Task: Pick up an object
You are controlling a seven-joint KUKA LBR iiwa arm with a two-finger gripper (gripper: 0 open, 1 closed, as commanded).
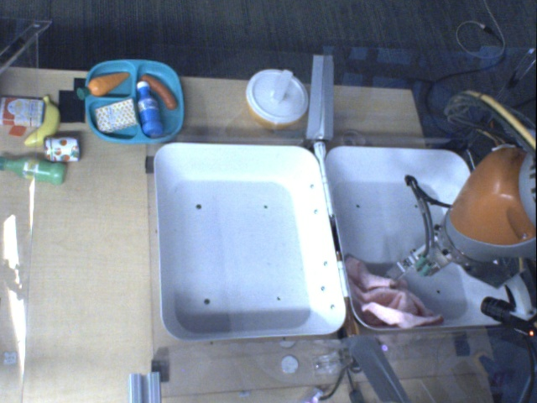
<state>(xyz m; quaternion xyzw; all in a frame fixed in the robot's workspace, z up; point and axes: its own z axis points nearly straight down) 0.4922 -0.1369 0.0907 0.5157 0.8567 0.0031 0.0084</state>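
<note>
Spanning a pale wooden bench [84, 267], two white bins [243, 233] — gripper [417, 263] state unclear — dark floor beyond.

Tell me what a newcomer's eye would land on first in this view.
The orange band of the arm at the right edge stands out most, with the gripper low in the right bin just above a crumpled pink cloth in that bin's near corner. Next comes the blue divided tray of toy food at the bench's far left, and the yellow cup with a white lid behind the bins.
</note>
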